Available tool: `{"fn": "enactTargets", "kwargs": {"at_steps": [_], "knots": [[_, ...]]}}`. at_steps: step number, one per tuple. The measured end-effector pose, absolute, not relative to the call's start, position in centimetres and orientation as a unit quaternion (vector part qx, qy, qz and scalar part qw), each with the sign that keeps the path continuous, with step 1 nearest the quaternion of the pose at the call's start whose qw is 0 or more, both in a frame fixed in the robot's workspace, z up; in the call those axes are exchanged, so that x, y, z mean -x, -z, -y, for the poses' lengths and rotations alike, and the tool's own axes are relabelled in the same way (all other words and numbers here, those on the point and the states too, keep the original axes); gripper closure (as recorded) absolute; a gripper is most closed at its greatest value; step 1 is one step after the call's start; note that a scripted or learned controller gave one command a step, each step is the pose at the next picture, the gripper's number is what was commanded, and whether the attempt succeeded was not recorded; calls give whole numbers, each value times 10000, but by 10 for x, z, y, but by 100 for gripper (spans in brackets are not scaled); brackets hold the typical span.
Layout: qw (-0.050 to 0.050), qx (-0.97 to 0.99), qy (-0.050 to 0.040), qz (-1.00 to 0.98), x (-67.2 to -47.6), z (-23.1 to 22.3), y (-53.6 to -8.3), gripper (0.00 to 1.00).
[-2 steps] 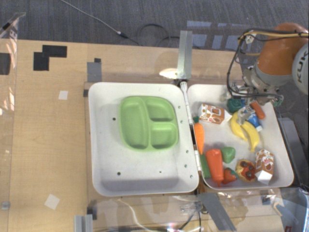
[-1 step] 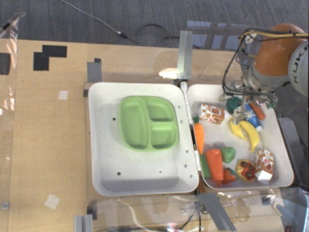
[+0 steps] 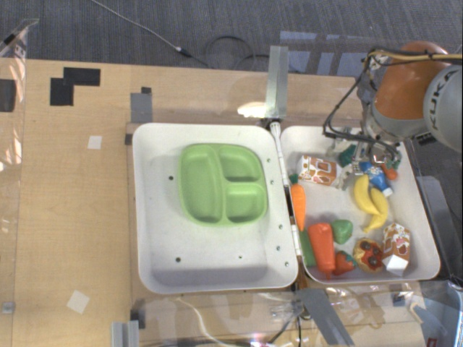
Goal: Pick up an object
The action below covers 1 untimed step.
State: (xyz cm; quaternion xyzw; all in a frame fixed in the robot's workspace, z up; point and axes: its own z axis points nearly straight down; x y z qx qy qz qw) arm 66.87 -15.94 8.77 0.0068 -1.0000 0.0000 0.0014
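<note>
Gripper sits low over the right bin's far end, right above the banana. Can't tell how wide the claw is, too cluttered there. Carrot lies along the divider; green tray is in the left bin.

Worktop: light wood, seen at a slant. Two shallow white bins sit on it side by side, touching along the middle. Left bin carries a green divided tray. Right bin carries a mix of toy food. Black L-shaped marker near the far left corner, a black patch at the left edge. Small pale squares stuck on the wood left of the bins. Grey metal brackets stand along the far bin edges.
</note>
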Motion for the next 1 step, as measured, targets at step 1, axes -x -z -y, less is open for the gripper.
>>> {"fn": "enactTargets", "kwargs": {"at_steps": [1], "knots": [[-54,655,-2,9978,-580,149,-89,0]]}}
